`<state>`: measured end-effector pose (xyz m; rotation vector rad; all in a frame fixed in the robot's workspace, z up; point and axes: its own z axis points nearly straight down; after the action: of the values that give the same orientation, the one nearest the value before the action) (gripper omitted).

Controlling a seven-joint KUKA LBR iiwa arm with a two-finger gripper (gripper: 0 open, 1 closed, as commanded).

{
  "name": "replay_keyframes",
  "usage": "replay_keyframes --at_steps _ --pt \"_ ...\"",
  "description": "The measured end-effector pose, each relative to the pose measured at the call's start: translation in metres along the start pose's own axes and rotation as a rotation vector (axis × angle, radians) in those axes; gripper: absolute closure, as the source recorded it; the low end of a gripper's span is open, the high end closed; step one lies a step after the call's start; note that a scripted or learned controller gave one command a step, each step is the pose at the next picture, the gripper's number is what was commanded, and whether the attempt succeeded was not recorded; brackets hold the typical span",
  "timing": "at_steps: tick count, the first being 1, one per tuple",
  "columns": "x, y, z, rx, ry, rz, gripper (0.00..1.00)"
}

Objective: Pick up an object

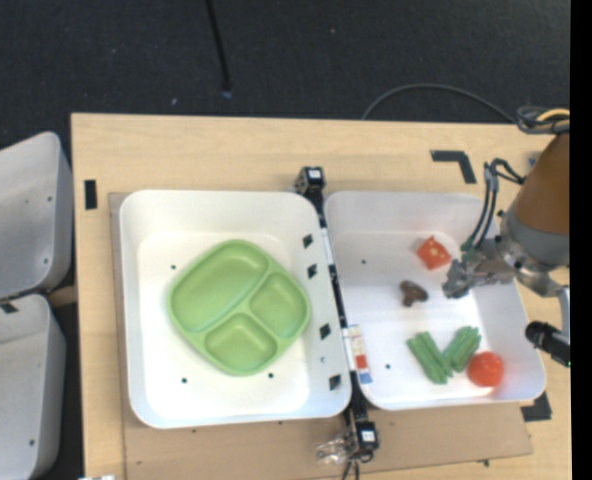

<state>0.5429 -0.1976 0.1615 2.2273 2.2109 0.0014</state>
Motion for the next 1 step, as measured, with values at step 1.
replay_keyframes --at_steps 1 --pt "0.0024 -0.0076 -0.0543 -0.004 -0.001 -0.007 1.00"
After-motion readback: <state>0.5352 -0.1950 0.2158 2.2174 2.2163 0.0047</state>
